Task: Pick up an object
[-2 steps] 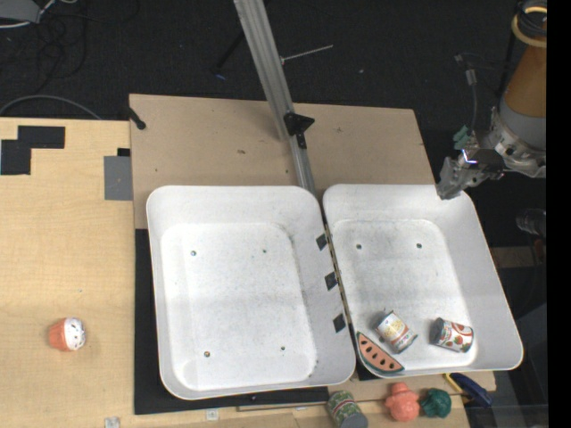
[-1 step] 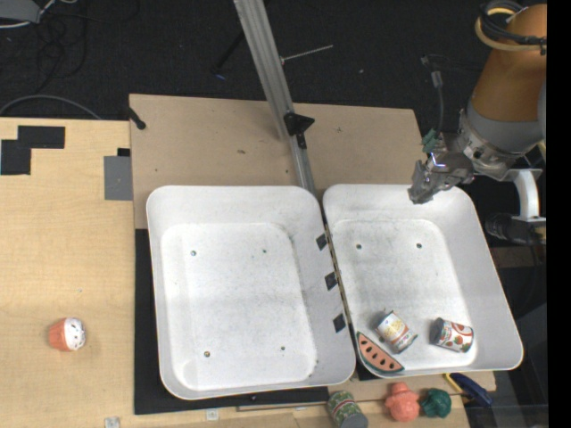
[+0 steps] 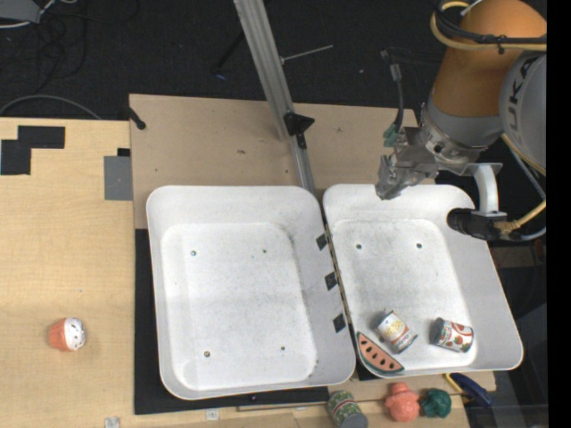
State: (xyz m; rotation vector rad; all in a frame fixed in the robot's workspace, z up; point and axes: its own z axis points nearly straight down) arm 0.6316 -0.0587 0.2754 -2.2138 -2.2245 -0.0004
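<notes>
My gripper [image 3: 389, 185] hangs over the far edge of the right bin [image 3: 401, 212], well above the objects. Nothing shows between its fingers. In the right bin's near part lie a small can with a yellow-and-white label [image 3: 393, 330], a red-and-white can on its side [image 3: 451, 335], and a watermelon-slice toy [image 3: 379, 353] at the near left corner. All three lie far in front of the gripper.
The left bin [image 3: 234, 288] sits beside the right one. An aluminium rail [image 3: 272, 78] slants behind the bins. A red-and-white ball [image 3: 67, 334] rests on the wooden bench at left. A green can [image 3: 343, 408], a pink toy [image 3: 401, 401] and a green toy [image 3: 436, 403] lie before the right bin.
</notes>
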